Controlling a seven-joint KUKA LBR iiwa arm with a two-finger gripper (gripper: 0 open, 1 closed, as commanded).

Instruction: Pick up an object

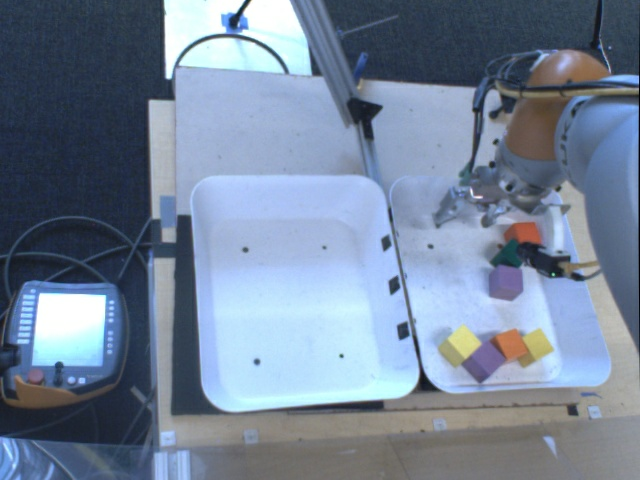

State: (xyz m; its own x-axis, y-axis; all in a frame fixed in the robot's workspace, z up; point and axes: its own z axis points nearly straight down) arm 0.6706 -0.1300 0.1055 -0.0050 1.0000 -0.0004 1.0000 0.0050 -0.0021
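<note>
two white bins sit side by side on my bench, and all the candidates are in the right bin [580,363]. the gripper [468,206] hovers over that bin's far end, above bare floor, with nothing between its fingers; from this slanted view i cannot tell how wide the jaws stand.

nearest to it are an orange block [524,232] and a dark green block [507,254], touching each other by the right wall, with a purple cube [506,282] just beside them. at the near end lies a tight row: a yellow cube [461,345], a second purple block [485,360], a small orange cube [511,343] and a second yellow block [537,345], all crowded together.

i judge the approach is in hand, no grasp yet. to do it well i would go for the lone purple cube: it has free space on its left and near sides, so fingers can straddle it cleanly. i would centre over it, square the jaws to its flat faces, then descend straight down. the orange and green pair risk a double contact or a wall clip, and the front cluster leaves no finger room.
</note>
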